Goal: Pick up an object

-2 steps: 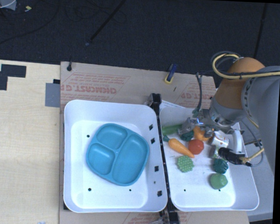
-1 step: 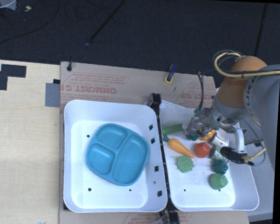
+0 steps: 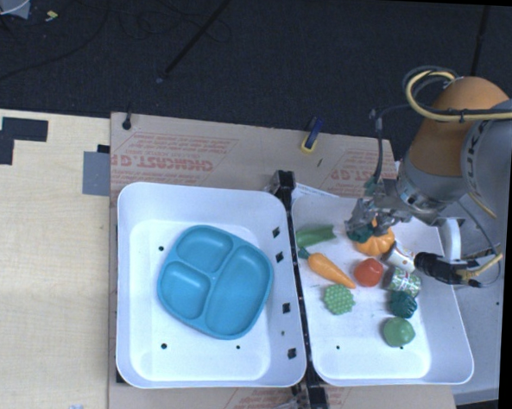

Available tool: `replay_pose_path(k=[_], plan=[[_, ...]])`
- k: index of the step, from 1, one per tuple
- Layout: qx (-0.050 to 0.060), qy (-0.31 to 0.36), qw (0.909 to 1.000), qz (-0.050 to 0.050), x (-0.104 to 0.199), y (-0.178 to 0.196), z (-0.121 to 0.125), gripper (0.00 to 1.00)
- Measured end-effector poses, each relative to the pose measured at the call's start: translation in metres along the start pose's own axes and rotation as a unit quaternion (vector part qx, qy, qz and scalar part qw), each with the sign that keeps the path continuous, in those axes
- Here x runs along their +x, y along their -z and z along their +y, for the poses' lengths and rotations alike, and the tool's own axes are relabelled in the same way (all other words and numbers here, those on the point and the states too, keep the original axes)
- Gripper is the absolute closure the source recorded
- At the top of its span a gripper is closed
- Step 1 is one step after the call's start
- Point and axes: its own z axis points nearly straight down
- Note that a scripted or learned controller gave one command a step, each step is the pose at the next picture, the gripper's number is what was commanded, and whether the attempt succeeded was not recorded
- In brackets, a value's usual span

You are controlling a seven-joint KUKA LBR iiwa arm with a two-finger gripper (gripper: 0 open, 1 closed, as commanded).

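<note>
Two shallow white bins sit side by side on brown printed cardboard over a pale wooden bench, with dark floor and cables behind. Left white bin (image 3: 137, 235) holds a blue sectioned plastic plate (image 3: 214, 280). Right white bin (image 3: 441, 362) carries a scatter of toy food. At its upper edge the claw (image 3: 369, 220) of the grey arm (image 3: 453, 159) hangs directly over a small orange pumpkin-shaped toy (image 3: 375, 244), touching or just above it; whether the claw is wide or narrow cannot be told. Just left lies a green pepper-like toy (image 3: 314, 236), below it an orange toy carrot (image 3: 332, 270), a red tomato toy (image 3: 369, 272), a bumpy green toy (image 3: 338, 299), a dark teal toy (image 3: 402, 304) and a round green toy (image 3: 398, 332).
</note>
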Motion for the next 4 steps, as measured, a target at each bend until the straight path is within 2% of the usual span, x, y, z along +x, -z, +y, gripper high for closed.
replay_pose_path(k=[1,2,3,4], plan=[[-0.001,0.000,1.0000,0.000,-0.001,0.053,0.001,1.00],[0.002,0.001,1.0000,0.001,0.052,0.064,-0.003,1.00],[0.003,0.000,1.0000,0.000,0.071,0.052,-0.005,1.00],[0.003,0.000,1.0000,0.000,0.084,0.061,-0.017,1.00]])
